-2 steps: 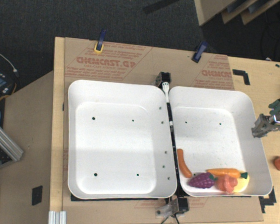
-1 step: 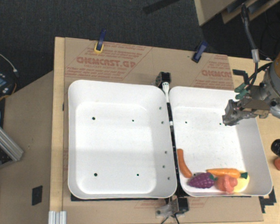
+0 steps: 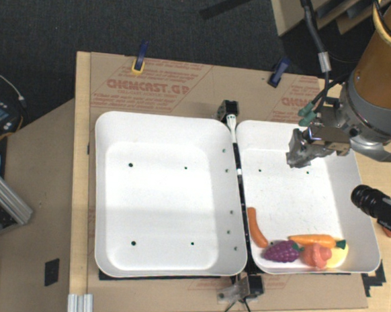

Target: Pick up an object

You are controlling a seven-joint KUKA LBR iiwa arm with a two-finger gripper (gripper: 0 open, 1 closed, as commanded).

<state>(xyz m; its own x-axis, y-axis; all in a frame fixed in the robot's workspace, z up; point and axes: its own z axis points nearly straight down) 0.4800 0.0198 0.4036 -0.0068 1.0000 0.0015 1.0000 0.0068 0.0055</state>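
**Gripper high over the right bin, toys bunched at the near edge**

The gripper (image 3: pixel 298 158) hangs over the far half of the right bin (image 3: pixel 354 191), with nothing visible between its fingers; whether they are spread or closed cannot be told from this slant. Every candidate lies well toward the camera from it, along the bin's near wall. An orange chilli-like piece (image 3: pixel 256 228) sits nearest the divider, toward the left bin (image 3: pixel 111 199). Just beyond it are a purple grape bunch (image 3: pixel 282 252), a carrot (image 3: pixel 315 239), a pinkish-red piece (image 3: pixel 317 256) and a yellow piece (image 3: pixel 338 257), all packed touching.

To do this step well, I would pick 1 target that stands a little apart: the chilli-like piece looks the easiest, since it has bare floor around most of its length. The fingers should straddle its narrow width, not its length, and descend clear of the bin wall. The 4 clustered toys risk a double grab or a push aside.
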